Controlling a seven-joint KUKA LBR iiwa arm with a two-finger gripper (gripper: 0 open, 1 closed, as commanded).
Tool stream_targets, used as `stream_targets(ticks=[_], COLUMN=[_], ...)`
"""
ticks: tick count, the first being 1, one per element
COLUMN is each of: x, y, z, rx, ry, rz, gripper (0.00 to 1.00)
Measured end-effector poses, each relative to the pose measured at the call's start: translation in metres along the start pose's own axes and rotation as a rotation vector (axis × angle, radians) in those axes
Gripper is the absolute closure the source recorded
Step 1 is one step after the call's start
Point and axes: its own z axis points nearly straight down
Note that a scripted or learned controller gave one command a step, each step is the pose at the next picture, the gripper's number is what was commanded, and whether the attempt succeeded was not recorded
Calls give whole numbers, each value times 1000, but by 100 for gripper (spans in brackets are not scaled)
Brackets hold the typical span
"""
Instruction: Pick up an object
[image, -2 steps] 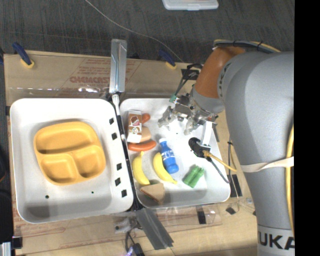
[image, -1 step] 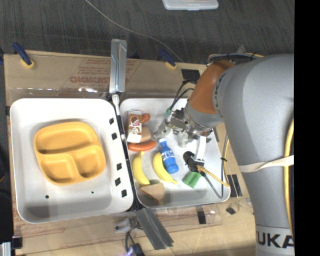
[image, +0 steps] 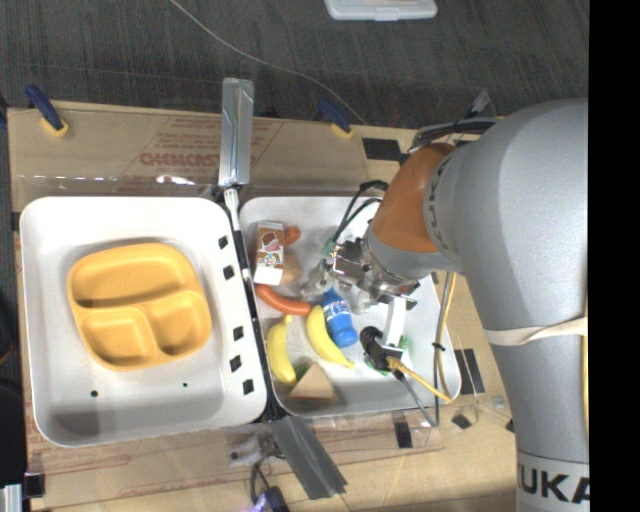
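The gripper (image: 345, 272) hangs low over the right bin (image: 448, 372), just above the blue bottle (image: 338, 318). If it is open or closed, I cannot tell from here, and I do not see any object held by it.

The bottle lies directly under it and a little toward the near edge of the bin, its long axis running roughly from the gripper down toward that edge. It rests against a banana (image: 324, 338). A second banana (image: 280, 352) is to the left, a red sausage-like toy (image: 282, 299) is beside the gripper, and a small carton (image: 270, 254) is farther up-left.

I judge the bottle the closest target; a short descent should reach it.

The left bin (image: 40, 320) holds a yellow tray (image: 138, 303), well apart from the gripper.
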Motion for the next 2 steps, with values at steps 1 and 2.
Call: stream_targets(ticks=[1, 2], x=[0, 75], y=[1, -17], z=[-10, -122], rx=[-1, -9], ry=[0, 4], rz=[-2, -8], gripper=[100, 100])
